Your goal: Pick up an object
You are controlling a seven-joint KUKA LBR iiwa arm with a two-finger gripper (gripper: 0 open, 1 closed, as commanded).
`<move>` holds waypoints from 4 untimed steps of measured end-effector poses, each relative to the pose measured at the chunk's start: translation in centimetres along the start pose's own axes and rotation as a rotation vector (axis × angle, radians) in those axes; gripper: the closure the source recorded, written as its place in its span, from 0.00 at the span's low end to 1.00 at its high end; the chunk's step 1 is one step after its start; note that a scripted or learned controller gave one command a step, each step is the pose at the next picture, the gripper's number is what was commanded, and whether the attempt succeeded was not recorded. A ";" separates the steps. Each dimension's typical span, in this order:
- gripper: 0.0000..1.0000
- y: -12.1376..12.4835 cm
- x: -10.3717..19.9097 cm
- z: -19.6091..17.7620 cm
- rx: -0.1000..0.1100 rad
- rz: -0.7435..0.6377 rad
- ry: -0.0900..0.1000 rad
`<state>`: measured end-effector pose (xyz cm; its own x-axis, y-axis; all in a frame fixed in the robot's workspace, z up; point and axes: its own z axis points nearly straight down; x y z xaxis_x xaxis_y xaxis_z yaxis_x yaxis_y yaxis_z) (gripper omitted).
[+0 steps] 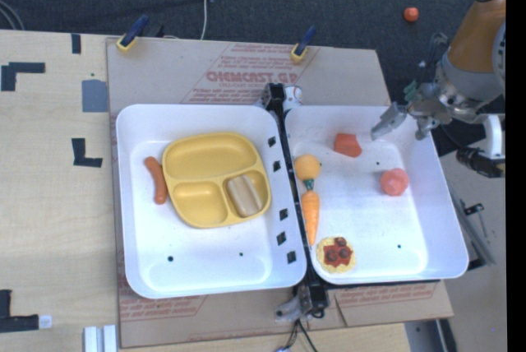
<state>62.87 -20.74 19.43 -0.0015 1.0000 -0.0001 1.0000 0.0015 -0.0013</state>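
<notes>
The right bin (436, 202) holds a red-orange block (347, 145), a pink round piece (394, 182), a yellow-orange fruit (306, 168), a carrot (311, 215) and a small pizza-like disc (335, 253). My gripper (407, 127) hangs over the bin's far right corner, to the right of the red-orange block and above the pink piece. Its fingers are spread open and nothing sits between them.
In the left bin (131, 243) a yellow compartment plate (215, 165) carries a bread slice (244, 194), with a sausage (156, 179) beside it. Black clips (282, 169) line the ridge between the bins. A small orange ball (411, 13) lies on the dark floor beyond.
</notes>
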 end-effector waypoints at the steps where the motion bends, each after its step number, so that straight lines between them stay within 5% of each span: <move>1: 0.00 3.5 3.4 9.7 -0.002 -0.004 0.003; 2: 0.00 0.2 3.6 10.9 -0.002 0.000 -0.002; 3: 1.00 0.4 3.6 9.8 -0.005 -0.002 -0.003; 4: 1.00 -7.1 0.9 -0.9 -0.005 0.005 -0.003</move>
<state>55.81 -19.82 20.38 0.0038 1.0000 -0.0027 1.0000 -0.0038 0.0033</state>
